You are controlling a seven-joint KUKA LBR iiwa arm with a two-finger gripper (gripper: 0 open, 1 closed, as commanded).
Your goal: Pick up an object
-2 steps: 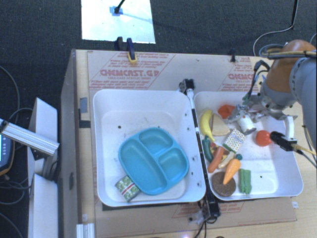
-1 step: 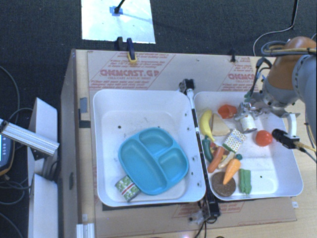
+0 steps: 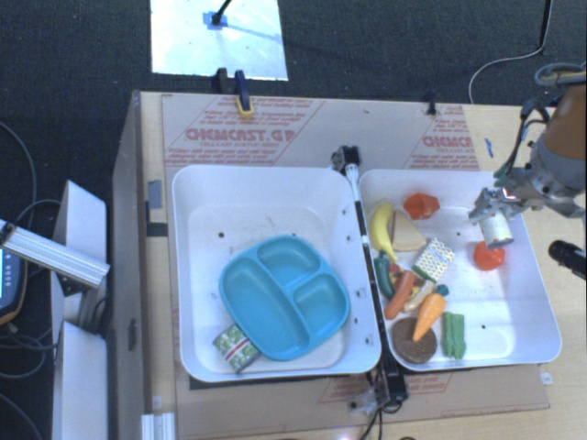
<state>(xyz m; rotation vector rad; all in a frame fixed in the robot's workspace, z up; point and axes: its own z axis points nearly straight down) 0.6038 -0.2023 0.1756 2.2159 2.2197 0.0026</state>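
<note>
While the grey arm with the orange band reaches in from the right edge of the frame, its two-finger gripper hangs over the upper right part of the right shallow white bin, and I cannot tell from this view how its claw stands or whether something is between its parts. Just below the gripper, toward the right side of this bin, lies a small round red-orange toy fruit, very near to the gripper tip. In the upper middle of the same bin sits a red toy tomato-like piece, and to its left, near the dividing wall, lies a yellow plastic banana beside a pale slice-shaped piece. Lower in the bin, a small checkered white packet lies tilted, and under it a cluster of toy food is crowded together: an orange plastic carrot, a red-orange long vegetable, a green toy pod and a brown round disc at the lower edge. In the left shallow white bin, a light blue plastic tray with three compartments lies slanted in the centre, and a small green and white carton touches its lower left edge. Both bins rest on a brown cardboard sheet with red print.
</note>
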